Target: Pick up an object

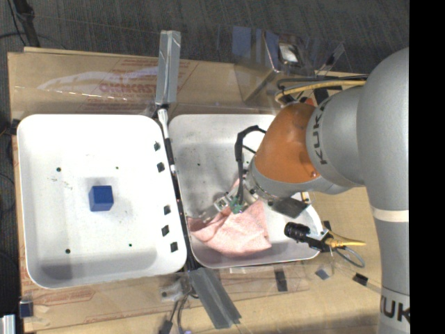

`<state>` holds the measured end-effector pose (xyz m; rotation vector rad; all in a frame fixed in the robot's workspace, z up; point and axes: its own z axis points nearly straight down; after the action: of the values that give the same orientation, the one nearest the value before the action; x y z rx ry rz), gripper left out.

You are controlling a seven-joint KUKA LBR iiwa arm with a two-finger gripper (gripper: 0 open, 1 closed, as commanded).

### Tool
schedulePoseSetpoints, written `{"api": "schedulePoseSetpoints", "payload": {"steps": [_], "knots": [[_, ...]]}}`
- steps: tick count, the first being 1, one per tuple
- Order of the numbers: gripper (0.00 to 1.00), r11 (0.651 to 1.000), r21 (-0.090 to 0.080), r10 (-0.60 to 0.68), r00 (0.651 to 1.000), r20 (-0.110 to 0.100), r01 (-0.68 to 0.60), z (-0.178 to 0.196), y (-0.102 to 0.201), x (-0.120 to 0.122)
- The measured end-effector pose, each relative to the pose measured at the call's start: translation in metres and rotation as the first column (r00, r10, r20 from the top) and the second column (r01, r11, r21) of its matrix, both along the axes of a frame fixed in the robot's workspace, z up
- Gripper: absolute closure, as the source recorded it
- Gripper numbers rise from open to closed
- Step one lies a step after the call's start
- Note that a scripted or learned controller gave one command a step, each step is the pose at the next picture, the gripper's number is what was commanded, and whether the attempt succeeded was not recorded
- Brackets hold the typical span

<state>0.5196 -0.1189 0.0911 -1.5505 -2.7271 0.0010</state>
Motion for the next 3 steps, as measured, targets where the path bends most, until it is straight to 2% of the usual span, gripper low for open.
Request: {"api": "schedulePoseSetpoints", "payload": {"steps": [1,2,3], "knots": [[1.00,1.000,0.000,0.003,1.000,0.000,-0.003,0.010,0.000,0.001],[1.00,0.983,-0.002,-0.184,0.983,0.004,0.184,0.118,0.073,0.033],[0.00,0.983,-0.002,-0.184,0.983,0.003,0.184,0.118,0.073,0.033]]}}
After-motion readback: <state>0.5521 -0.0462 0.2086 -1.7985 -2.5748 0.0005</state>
